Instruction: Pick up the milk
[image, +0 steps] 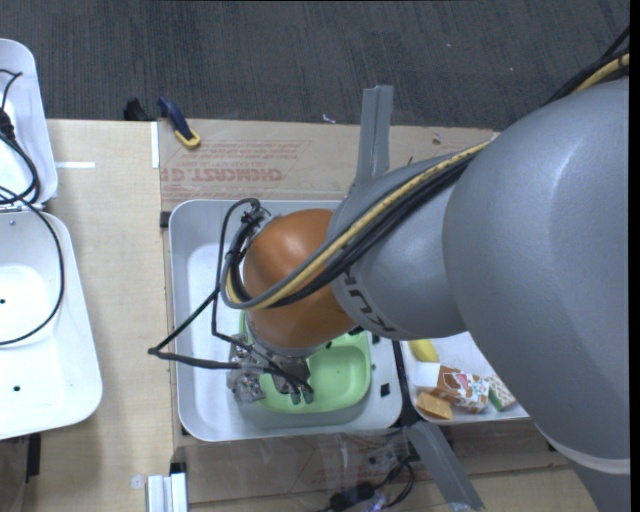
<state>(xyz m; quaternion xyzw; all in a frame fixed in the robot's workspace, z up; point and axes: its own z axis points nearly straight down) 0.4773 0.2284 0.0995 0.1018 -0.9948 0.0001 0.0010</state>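
The arm (520, 230) looks smooth, matt grey, its orange band (285, 280) glossy; the white bin (195, 330) and green bowl (340, 375) look smooth plastic.

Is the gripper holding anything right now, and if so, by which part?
It cannot be told. The two-finger gripper is low over the light green plastic container in the left white bin, but nothing visibly sits between its tips.

- Arm (500, 230): plain grey, with an orange band (285, 275) just above the gripper (268, 380).
- Cables (340, 250) along the arm: black and yellow.
- Tub (340, 375) under the gripper: light green.
- Bin (195, 300) around it: white.
- Packet (470, 390) right of the gripper: orange and white print.
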